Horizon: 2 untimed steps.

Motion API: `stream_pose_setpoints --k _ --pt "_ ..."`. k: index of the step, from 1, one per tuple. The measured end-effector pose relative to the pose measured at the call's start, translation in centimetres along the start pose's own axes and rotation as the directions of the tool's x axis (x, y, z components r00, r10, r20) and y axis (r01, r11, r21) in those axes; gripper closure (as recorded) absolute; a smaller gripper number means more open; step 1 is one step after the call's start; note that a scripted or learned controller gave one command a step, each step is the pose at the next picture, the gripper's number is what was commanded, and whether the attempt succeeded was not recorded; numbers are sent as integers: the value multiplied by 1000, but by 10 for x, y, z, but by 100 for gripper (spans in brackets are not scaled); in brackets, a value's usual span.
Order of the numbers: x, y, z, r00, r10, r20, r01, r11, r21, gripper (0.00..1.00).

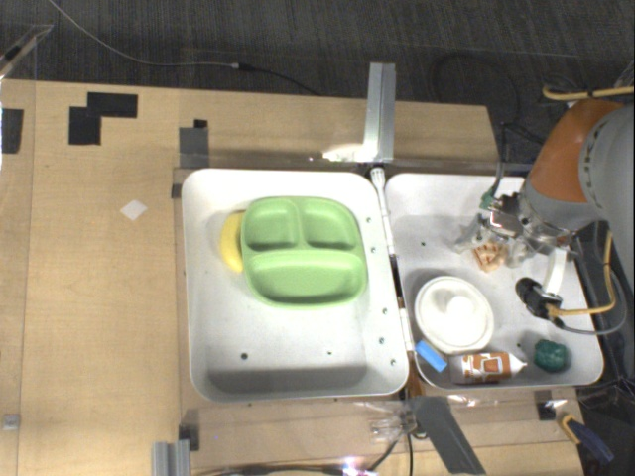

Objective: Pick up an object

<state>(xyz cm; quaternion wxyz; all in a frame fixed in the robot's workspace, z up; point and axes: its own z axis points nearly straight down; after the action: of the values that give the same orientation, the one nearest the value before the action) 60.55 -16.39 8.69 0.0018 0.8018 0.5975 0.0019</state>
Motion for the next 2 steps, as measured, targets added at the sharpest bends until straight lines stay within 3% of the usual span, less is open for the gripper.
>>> stream_pose_setpoints --k 1,2 --pt "0 0 0 1000 0 0 0 1000 0 0" --pt "1 2 -12 1000 -4 0 4 1000 -5 100"
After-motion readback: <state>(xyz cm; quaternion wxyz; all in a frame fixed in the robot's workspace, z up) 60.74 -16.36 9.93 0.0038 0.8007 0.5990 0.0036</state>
